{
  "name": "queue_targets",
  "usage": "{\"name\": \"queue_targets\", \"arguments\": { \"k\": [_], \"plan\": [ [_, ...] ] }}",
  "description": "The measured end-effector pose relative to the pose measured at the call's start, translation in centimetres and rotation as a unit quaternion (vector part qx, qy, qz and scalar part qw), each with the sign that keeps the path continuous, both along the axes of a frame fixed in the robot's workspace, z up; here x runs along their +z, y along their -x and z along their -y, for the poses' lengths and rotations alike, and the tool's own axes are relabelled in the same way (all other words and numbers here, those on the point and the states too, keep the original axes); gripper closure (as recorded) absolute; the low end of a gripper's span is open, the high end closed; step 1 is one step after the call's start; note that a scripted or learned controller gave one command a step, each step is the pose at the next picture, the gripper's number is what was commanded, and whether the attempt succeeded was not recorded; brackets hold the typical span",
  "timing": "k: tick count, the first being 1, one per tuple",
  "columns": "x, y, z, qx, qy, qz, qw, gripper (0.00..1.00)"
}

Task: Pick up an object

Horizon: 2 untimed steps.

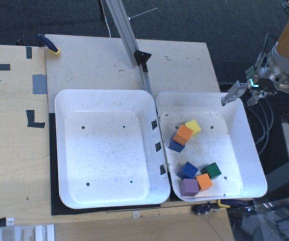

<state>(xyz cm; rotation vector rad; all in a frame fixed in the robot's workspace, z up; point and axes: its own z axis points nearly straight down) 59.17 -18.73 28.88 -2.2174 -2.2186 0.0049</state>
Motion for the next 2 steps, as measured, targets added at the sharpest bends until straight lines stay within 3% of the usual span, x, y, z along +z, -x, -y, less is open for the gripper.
{"name": "queue_targets", "arguments": {
  "k": [1,2],
  "plan": [
    [0.3,-0.1,0.0,0.001,0.0009,0.002,1.0000,0.00],
    [-4.1,-0.2,-0.5,0.001,0.0005,0.000,1.0000,0.00]
  ]
}}
